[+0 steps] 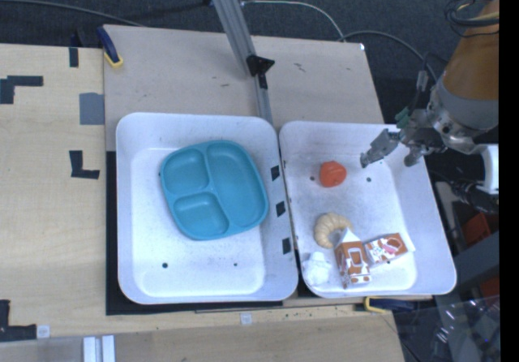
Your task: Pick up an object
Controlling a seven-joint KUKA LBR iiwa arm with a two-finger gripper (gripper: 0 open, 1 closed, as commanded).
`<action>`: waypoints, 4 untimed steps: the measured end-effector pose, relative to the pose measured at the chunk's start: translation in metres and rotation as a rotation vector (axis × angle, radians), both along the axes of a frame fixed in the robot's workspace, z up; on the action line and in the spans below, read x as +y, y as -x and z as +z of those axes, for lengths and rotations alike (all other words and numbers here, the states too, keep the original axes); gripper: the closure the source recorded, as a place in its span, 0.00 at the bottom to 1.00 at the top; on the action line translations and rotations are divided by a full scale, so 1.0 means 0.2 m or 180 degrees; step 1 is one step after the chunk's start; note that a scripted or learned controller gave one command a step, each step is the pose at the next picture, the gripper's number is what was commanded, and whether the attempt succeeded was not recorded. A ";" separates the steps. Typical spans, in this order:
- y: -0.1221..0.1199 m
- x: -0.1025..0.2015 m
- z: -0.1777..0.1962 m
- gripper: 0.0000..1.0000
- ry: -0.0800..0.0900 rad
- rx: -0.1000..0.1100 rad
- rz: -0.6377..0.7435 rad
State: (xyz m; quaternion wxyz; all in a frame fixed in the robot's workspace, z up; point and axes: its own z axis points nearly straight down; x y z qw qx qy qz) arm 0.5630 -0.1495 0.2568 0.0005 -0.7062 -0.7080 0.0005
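In the right bin (435,232), a small orange-red round object (331,174) lies near the middle. Closer to the front are a tan croissant-shaped piece (330,228), an orange and white carton (369,256) and a small white lump (318,269). My gripper (393,151) hangs over the bin's upper right part, to the right of the orange-red object and apart from it. Its two dark fingers are spread, with nothing between them. The grey arm with its orange band (474,68) comes in from the right.
The left bin (130,214) holds a blue divided plate (213,188). A slanted metal post (231,11) rises behind the bins' shared edge. A blue and yellow clamp (109,45) sits at the board's far left corner. Cables run behind the bench.
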 end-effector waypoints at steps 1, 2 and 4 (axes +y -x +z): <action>0.00 0.00 0.00 0.00 -0.0001 0.0001 -0.0001; 0.04 -0.03 -0.29 0.00 -0.0001 0.0020 -0.0007; 0.01 -0.04 -0.84 0.00 0.0006 -0.0001 -0.0004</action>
